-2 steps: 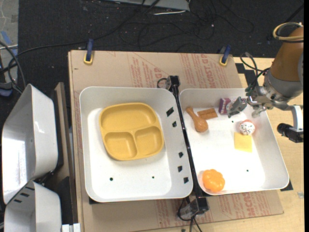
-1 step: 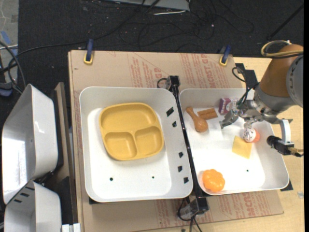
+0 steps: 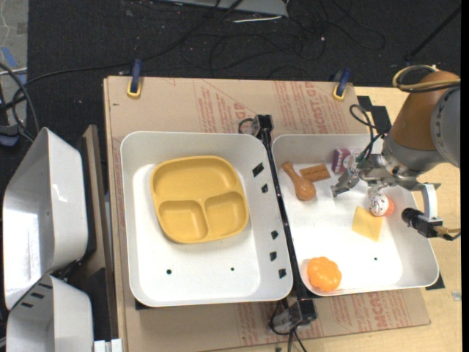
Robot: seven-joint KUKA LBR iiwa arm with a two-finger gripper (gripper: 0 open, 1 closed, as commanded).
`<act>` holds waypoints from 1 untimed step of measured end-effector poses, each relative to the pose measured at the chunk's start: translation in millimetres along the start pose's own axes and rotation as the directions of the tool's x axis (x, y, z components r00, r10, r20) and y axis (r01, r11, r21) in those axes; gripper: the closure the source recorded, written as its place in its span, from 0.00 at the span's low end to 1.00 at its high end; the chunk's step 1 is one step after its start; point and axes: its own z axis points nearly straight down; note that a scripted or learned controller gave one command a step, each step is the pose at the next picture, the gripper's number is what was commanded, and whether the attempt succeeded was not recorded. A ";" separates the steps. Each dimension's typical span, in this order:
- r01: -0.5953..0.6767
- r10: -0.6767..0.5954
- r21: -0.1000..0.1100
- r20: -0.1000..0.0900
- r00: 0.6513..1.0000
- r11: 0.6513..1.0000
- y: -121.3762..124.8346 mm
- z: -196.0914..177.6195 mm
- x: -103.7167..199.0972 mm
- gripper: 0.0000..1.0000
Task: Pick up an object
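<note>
1 pincer (image 3: pixel 350 183) above right bin (image 3: pixel 344 259), wooden spoon (image 3: pixel 300 183) just left

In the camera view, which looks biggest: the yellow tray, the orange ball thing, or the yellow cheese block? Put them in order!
1. yellow divided tray, in the left bin: by far the biggest.
2. and 3. orange round object and yellow wedge block, both in the right bin: they look about the same size, so I won't rank them.
</note>
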 end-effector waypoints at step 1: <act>0.001 -0.001 -0.003 0.001 1.000 1.000 0.9 -11.3 0.2 1.00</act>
